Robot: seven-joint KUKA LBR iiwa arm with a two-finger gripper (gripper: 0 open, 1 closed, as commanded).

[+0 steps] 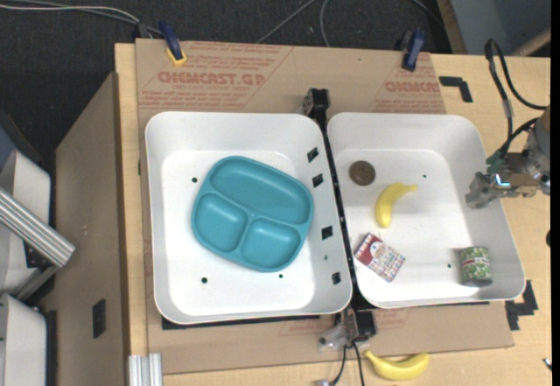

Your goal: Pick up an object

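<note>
From above, the gripper [490,185] hovers at the right bin's [437,125] three o'clock rim; whether its claw is spread or pressed together cannot be told. Inside that bin, a yellow banana [391,202] lies near the centre, with a round brown disc [361,172] at its ten o'clock, a red-and-white packet [379,256] at its six o'clock, and a small green can [476,264] toward five o'clock. The left bin [166,227] holds a teal divided plate [252,213]. A second banana [401,365] lies on the bench below the bins.
</note>
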